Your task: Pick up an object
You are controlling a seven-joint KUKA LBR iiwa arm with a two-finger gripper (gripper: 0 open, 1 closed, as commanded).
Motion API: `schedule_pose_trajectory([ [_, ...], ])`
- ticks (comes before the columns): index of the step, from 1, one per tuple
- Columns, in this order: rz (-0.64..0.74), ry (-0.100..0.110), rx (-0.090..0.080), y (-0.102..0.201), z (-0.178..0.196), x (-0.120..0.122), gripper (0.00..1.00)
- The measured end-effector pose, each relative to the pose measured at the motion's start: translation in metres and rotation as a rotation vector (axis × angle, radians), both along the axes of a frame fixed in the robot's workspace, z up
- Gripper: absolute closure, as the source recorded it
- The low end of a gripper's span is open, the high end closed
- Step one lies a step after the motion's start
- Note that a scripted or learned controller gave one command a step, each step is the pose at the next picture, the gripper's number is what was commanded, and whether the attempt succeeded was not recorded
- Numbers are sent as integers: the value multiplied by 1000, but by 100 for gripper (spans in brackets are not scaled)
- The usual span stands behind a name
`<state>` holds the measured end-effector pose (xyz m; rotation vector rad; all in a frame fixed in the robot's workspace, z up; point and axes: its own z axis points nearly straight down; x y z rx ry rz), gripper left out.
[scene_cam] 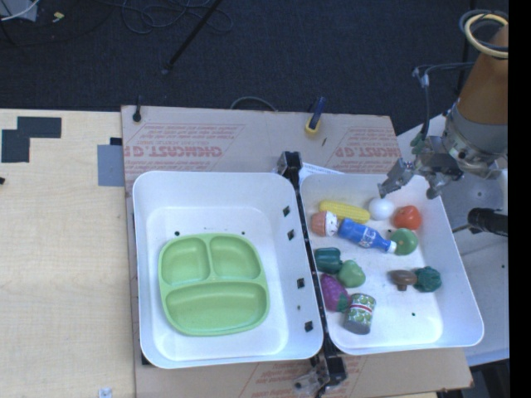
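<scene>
My gripper hangs above the far right corner of the right bin, open, with nothing between its fingers. Just below it lie a white ball and a red-orange tomato. A yellow corn cob lies left of the ball. A blue bottle lies across the middle, with a green toy at its right end. Further forward are a dark green pepper, a purple eggplant, a small can, a brown mushroom and a broccoli piece.
The left bin holds a light green divided plate. A black divider with clips runs between the bins. Cardboard lies under both bins. The arm's grey and orange body rises at the far right.
</scene>
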<state>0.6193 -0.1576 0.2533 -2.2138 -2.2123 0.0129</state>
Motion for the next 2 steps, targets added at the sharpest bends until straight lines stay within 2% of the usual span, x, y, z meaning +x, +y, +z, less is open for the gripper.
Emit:
schedule_pose_trajectory([
  [1,2,-13,-3,0,8,2,0],
  [2,1,-6,-1,-6,-44,-5,0],
])
